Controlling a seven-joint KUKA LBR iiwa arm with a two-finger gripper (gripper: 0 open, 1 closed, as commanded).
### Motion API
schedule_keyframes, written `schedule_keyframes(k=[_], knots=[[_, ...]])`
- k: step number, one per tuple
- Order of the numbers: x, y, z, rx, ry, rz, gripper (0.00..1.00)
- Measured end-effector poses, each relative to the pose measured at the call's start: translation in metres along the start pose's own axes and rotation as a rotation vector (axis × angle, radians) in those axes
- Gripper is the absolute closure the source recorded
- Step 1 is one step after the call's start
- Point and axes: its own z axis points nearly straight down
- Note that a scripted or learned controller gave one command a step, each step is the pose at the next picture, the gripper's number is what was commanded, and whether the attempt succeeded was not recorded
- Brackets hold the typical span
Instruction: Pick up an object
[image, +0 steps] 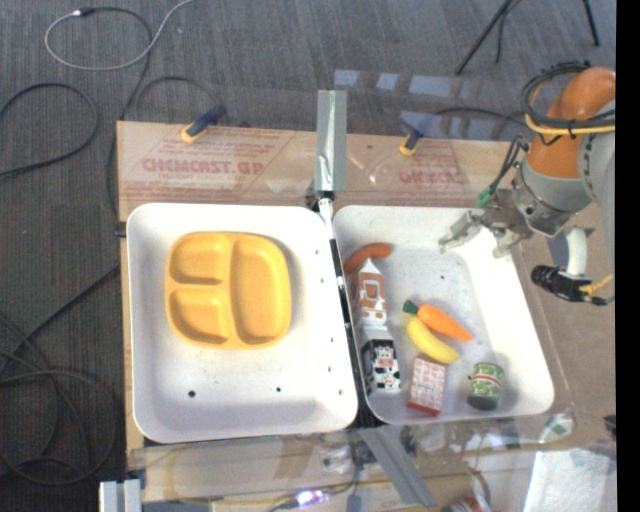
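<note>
My gripper (482, 236) hangs over the far right corner of the right bin (520, 300), open, its two fingers spread with nothing between them. Below it in that bin lie several toys: a brown sausage (367, 255) at the far left, an orange-and-white carton (371, 293), a black-and-white carton (380, 366), a carrot (441, 321), a yellow banana (432, 341), a red-and-white box (427, 386) and a green can (486, 385). All of them lie apart from the gripper, toward the bin's left and near side.
The left bin (150, 400) holds a yellow divided plate (230, 288). A metal divider (328, 150) runs between the bins at the back. Cables lie on the floor at the left. The right bin's far middle is bare.
</note>
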Motion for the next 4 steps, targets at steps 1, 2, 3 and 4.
schedule_keyframes(k=[1, 2, 3, 4], knots=[[0.008, -0.043, 0.067, -0.003, 0.003, -0.074, 0.0], [0.0, -0.094, 0.065, -0.028, 0.013, 0.073, 0.0], [0.008, -0.083, 0.068, -0.015, 0.01, 0.123, 0.0], [0.007, -0.12, 0.067, -0.025, 0.01, 0.202, 0.0]])
